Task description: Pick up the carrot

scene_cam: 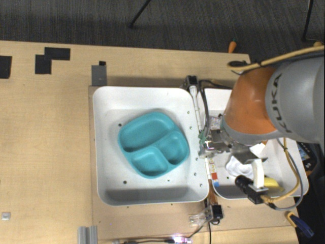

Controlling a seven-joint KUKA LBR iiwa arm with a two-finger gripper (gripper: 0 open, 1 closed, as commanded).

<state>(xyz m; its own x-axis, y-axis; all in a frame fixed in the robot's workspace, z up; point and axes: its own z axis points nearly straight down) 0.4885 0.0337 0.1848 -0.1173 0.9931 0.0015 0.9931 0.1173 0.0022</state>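
Where the arm [284,100] overhangs the right bin [223,191], little room.

The teal tray [152,143] fills the middle of the left bin [104,151] — the arm [274,100] covers the right bin [294,174].

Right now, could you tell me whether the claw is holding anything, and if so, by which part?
It cannot be told. The arm hangs over the right bin and covers its own working end, and no carrot can be made out there.
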